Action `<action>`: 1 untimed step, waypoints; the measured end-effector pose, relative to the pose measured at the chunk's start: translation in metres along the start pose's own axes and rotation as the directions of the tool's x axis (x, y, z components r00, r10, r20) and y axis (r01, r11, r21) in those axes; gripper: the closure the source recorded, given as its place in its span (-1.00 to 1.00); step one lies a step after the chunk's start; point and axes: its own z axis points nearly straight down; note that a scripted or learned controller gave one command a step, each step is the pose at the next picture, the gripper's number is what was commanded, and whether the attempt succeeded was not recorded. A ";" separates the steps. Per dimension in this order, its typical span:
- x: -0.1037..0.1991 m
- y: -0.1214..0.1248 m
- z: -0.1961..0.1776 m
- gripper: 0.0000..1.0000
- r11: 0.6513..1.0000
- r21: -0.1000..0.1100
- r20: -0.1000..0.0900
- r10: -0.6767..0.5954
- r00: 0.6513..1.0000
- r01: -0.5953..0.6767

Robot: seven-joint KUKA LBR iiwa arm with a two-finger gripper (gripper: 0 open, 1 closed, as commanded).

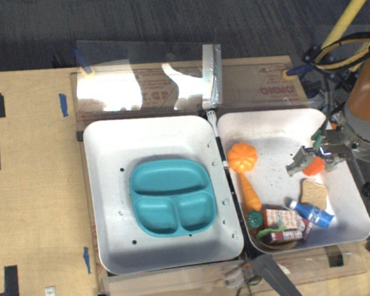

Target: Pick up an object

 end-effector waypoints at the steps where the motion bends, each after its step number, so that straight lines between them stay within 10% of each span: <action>1: -0.006 -0.021 -0.026 -1.00 0.955 -0.005 0.001 0.298 0.955 -0.298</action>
